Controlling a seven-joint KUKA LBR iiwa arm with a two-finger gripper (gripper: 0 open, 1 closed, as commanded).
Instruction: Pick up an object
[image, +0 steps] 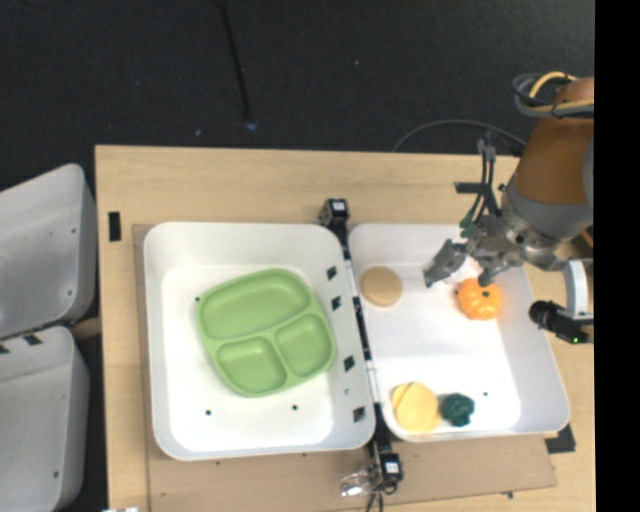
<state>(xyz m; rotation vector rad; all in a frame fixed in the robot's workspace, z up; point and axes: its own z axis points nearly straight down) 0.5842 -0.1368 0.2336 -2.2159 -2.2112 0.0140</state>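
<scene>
Green divided tray (265, 331) in left bin (160, 420); wooden bench (220, 180) beneath.

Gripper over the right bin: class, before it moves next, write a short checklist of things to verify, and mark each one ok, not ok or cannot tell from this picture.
1. Gripper is above the right bin, not the left one: ok.
2. A target lies close: the orange object sits just below the gripper: ok.
3. Orange object stands apart from the tan disc: ok.
4. Something is already held between the fingers: not ok, nothing shows there.
5. Gripper is centred over the orange object: cannot tell from this slant.
6. Yellow object and dark green object lie out of the way at the bin's near edge: ok.
</scene>
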